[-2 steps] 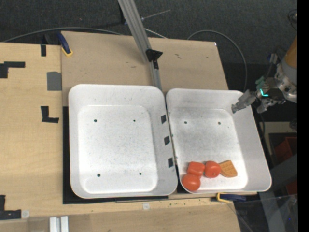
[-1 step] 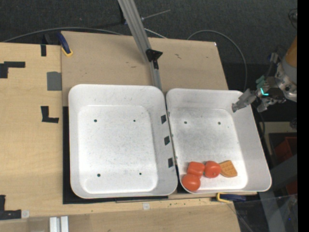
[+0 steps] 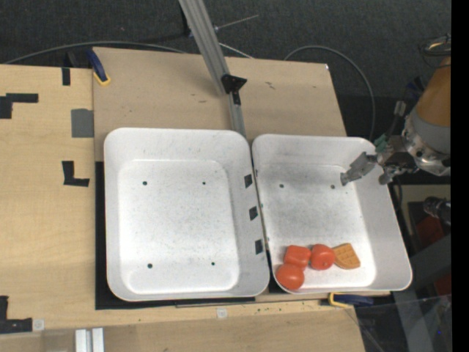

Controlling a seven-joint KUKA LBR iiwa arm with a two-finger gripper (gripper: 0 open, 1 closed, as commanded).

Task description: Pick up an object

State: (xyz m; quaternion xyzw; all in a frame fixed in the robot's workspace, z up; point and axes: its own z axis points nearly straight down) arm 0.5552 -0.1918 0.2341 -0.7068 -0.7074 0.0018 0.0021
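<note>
Three red tomato-like pieces (image 3: 297,256) (image 3: 322,257) (image 3: 290,276) lie bunched at the front of the right bin (image 3: 308,196). A tan-orange biscuit-like piece (image 3: 346,256) rests against the right side of that bunch. My gripper (image 3: 359,169) hangs over the right bin's far right part, near its right rim. It is well behind the pieces and apart from them, and nothing shows in it. The arm with its orange band (image 3: 434,101) comes in from the right edge.
The left bin (image 3: 176,211) sits beside the right one, joined at a middle rim with black clips (image 3: 253,213). A slanted grey metal bar (image 3: 209,39) crosses the wooden bench behind the bins. Cables run along the far right.
</note>
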